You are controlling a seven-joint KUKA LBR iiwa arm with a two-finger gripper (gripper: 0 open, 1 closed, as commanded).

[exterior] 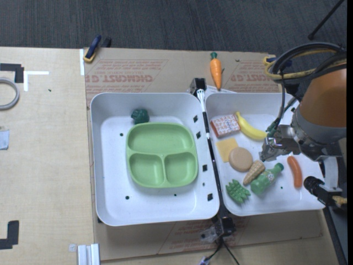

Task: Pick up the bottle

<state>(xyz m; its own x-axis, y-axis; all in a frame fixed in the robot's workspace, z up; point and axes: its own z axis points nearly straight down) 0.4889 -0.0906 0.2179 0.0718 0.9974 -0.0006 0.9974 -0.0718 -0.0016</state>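
The green bottle [266,180] lies on its side in the right bin [287,203], its cap pointing up-right toward a red sausage [295,171]. A corn cob [253,171] touches its left side. My gripper [272,150] hangs just above the bottle's cap end, below the grey wrist and orange band [328,101]. It sits a little up and right of the bottle's body. Nothing is visibly held.
The right bin also holds a banana [251,128], a red-and-white box [225,125], a cheese slice [226,147], a round biscuit [241,159] and a leafy green toy [237,192]. The left bin holds a green divided plate [162,154] and broccoli [140,115]. A carrot [215,70] lies behind the bins.
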